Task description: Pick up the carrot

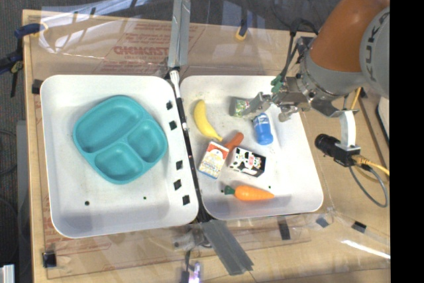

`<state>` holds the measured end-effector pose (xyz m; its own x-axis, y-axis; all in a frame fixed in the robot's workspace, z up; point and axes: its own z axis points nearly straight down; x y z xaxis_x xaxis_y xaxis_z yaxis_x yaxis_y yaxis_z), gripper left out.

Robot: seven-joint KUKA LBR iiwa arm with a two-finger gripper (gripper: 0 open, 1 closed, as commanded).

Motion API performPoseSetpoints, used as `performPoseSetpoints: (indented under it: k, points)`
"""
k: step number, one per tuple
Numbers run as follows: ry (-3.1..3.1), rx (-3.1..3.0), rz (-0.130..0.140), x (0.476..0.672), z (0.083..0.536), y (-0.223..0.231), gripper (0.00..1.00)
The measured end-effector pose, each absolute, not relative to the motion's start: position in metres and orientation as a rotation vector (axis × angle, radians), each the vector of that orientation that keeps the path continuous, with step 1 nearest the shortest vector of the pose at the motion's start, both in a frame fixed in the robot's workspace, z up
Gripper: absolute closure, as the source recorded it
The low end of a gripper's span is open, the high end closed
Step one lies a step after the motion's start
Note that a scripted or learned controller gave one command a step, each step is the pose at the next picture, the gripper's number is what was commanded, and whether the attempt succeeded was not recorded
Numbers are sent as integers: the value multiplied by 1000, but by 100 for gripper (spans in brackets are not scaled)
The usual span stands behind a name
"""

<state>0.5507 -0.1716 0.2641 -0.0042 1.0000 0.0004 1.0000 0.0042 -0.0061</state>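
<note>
The carrot point(250, 193) lies untouched at the right bin's point(311, 162) six o'clock edge. The end effector point(278, 101) hovers near twelve o'clock, holding nothing visible; its opening I cannot tell. The whole pick remains.

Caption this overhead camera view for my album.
Grey robot gripper hovers over right white bin, far from the orange carrot near its front edge.

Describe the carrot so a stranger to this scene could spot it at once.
Look in the right bin, along its near edge. The carrot lies there on its side, just below the black-and-white carton. It is plain orange with a green stub at its left end, unlike the shorter reddish piece higher up.
</note>
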Motion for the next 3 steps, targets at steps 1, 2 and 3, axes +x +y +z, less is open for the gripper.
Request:
performPoseSetpoints:
  k: [1,2,3]
  points:
    - [-2276,-2158,7,477,220,-149,0]
    - [-2441,-1978,-1,478,114,-162,0]
    - [-2792,-1436,1,477,139,-172,0]
